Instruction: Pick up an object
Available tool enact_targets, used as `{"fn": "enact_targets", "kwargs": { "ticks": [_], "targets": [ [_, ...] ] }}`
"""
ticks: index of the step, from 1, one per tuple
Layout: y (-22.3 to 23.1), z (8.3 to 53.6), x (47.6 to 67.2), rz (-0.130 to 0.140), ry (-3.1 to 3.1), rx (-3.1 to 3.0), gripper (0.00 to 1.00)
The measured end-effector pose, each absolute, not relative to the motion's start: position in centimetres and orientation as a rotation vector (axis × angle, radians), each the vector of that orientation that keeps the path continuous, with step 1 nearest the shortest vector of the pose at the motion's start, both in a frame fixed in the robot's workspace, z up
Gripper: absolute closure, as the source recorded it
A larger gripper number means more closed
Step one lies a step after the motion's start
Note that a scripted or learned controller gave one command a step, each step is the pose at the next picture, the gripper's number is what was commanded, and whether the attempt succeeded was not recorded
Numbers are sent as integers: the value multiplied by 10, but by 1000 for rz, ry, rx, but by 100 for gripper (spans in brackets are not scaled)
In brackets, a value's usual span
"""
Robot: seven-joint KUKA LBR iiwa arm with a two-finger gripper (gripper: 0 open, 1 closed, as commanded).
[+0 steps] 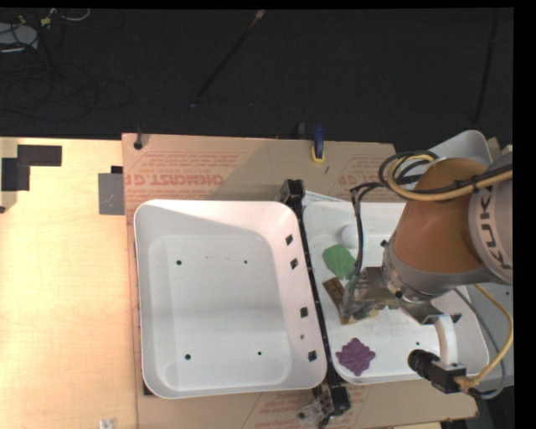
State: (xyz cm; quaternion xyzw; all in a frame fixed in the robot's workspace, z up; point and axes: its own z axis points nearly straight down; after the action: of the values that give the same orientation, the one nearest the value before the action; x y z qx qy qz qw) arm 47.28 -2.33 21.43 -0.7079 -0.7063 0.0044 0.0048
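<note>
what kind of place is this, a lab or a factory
Probably a robotics lab set up for grasping trials: an arm reaches over two white bins, which sit on taped-down cardboard, with loose cables on the dark floor behind.

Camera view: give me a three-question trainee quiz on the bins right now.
1. True or false: the purple knobbly object lies in the left shallow white bin.
2. Which lies nearer the black divider strip between the bins: the green rounded object or the gripper?
3. Multiple choice: the grey arm with the orange band hangs over A) the left bin, B) the right shallow white bin, C) the cardboard sheet.

Key: 1 false; 2 green rounded object; 3 B.
</note>
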Motion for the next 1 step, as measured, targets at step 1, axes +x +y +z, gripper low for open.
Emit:
{"fn": "enact_targets", "kwargs": {
  "ticks": [1],
  "targets": [
    [-3, 324, 498, -11, -2229, -2222, 100]
  ]
}}
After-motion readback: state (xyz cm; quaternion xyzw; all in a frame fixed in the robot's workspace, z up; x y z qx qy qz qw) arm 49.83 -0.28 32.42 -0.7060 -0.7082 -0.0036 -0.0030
